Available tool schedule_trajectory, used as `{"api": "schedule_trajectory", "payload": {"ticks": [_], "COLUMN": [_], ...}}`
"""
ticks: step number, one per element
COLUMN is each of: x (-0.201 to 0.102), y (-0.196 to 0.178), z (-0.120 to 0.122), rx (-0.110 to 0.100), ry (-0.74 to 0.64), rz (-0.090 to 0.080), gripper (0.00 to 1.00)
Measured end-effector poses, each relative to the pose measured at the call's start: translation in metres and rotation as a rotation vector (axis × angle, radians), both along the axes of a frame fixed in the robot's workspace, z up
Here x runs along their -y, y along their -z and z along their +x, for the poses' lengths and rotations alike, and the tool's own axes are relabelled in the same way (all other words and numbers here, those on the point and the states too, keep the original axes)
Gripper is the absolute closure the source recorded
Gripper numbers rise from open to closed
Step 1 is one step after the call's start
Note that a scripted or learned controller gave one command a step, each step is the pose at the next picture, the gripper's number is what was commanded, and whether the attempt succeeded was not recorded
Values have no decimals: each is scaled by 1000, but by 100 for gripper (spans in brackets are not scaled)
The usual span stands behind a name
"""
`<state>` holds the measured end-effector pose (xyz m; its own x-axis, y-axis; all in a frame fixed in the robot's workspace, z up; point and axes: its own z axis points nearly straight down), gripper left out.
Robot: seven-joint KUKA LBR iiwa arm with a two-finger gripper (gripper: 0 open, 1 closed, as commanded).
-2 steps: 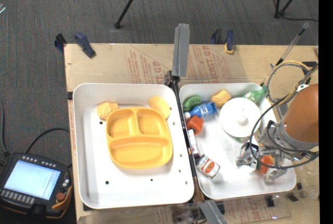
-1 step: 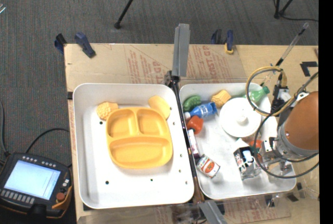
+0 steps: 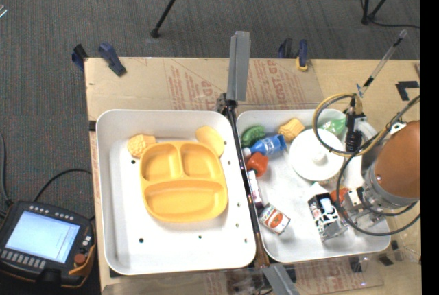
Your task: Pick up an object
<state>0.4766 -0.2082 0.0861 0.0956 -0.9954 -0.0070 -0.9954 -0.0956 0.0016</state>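
Camera view: gripper [image 3: 343,203] low in right bin [image 3: 302,245], beside black-and-white can [image 3: 325,215]; finger state impossible to tell; yellow divided plate [image 3: 184,180] in left bin [image 3: 113,218]

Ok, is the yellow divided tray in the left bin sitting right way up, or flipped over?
Right way up. The yellow divided tray lies flat in the left bin with its three compartments facing the camera, and nothing in them.
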Motion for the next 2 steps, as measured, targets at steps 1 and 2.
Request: {"api": "schedule_trajectory", "payload": {"ticks": [1,2], "x": [-45,-45], "y": [0,-9], "z": [56,56], "rx": [-1,-3], "ry": [-45,-33], "rz": [1,7], "gripper": [0,100]}}
